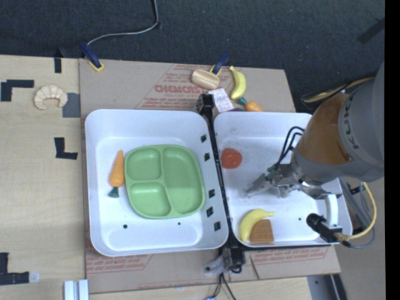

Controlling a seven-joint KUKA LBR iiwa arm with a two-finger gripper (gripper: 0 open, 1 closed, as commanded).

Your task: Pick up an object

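Two toys lie near the gripper (257, 186), whose jaws are spread and hold nothing: banana (252, 219) below the jaws, red tomato (231, 158) above-left. Descending between them risks closing on air.

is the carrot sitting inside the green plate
No, the carrot lies in the left bin beside the green plate, against its left edge.

Two white bins sat side by side. The left bin (100, 230) held a green plate (165, 181) with a carrot (117, 169) just beside it. The right bin (262, 122) held a red tomato (232, 158), a banana (251, 220) and a brown piece of bread (262, 232) touching it. The gripper (257, 186) hung over the right bin, between the tomato and the banana, with its fingers spread apart and nothing in them.
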